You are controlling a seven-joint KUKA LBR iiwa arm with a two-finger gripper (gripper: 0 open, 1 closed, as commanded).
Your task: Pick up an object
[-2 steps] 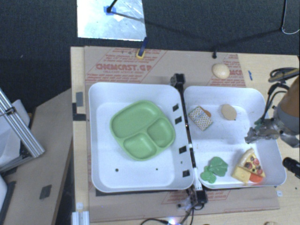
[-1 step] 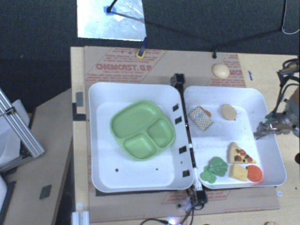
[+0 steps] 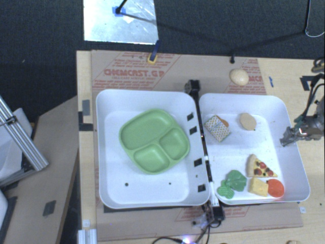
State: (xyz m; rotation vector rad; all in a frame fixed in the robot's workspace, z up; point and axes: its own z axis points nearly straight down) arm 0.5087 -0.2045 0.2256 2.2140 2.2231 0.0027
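The gripper (image 3: 290, 136) is seen at the far edge of the right bin (image 3: 284, 159), low over its rim, away from the divider between the two bins. Whether it is open or closed cannot be told, and nothing is seen held in it.

Candidate objects, placed relative to the right bin:
- patterned block (image 3: 217, 128), upper part, near the divider
- tan disc (image 3: 248, 121), upper middle, closest to the gripper
- pizza slice (image 3: 260, 166), lower part
- yellow wedge (image 3: 258, 186) and red piece (image 3: 275, 188), lower corner, touching each other
- green leafy piece (image 3: 232, 183), lower edge, just beside the wedge
- pale egg-shaped thing (image 3: 238, 77), outside the bin, on the board beyond its upper rim

The left bin (image 3: 109, 151) is occupied by a green divided tray (image 3: 154, 140).

Risks, as judged:
- The bin rim could be struck or caught on descent, given how near the wall the gripper sits.
- The flat disc and pizza slice may be slid rather than gripped.
- In the crowded lower corner, two pieces could be taken or knocked together.
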